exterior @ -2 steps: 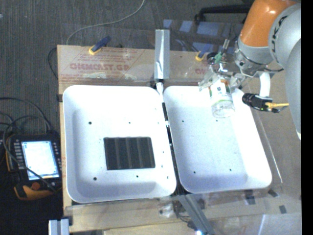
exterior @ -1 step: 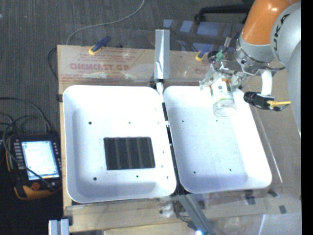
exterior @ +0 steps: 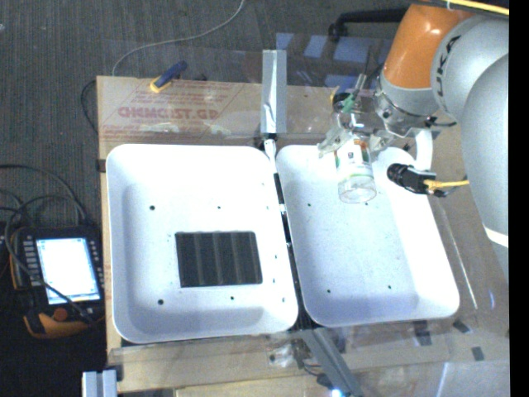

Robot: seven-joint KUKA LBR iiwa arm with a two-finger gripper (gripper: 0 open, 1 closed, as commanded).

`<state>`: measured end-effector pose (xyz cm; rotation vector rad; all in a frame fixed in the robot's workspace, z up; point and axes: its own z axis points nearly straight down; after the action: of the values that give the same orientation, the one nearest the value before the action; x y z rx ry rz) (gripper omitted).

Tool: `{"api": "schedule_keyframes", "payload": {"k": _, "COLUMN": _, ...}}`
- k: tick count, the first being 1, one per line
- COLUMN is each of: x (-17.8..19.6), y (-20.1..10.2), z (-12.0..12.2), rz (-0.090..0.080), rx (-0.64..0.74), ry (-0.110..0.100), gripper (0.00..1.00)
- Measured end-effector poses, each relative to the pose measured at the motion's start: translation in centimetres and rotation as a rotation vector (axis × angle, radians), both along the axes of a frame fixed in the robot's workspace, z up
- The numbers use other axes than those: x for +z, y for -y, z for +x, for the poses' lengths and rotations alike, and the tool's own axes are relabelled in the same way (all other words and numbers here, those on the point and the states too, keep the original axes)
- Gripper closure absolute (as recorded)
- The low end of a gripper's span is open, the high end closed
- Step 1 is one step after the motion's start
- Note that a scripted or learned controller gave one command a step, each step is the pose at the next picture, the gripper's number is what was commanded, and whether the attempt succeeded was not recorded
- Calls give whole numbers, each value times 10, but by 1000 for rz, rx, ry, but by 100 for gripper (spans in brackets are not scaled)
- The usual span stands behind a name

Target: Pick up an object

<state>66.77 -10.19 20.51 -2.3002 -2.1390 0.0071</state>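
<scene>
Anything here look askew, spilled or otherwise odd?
Nothing spilled or damaged. One oddity: a clear bottle hangs tilted at the gripper above the right bin, apparently lifted. The dark ridged tray lies flat in the left bin.

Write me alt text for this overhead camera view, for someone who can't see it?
A grey robot arm with an orange band reaches in from the right, its gripper holding a small clear jar above the right white bin. The left white bin holds a dark ribbed rectangular tray.
</scene>
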Motion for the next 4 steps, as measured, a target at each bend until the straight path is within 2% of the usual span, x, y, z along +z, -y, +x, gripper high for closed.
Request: {"api": "schedule_keyframes", "payload": {"k": 4, "x": 32, "y": -1, "z": -1, "rz": 3, "rx": 3, "ry": -9, "gripper": 100}}
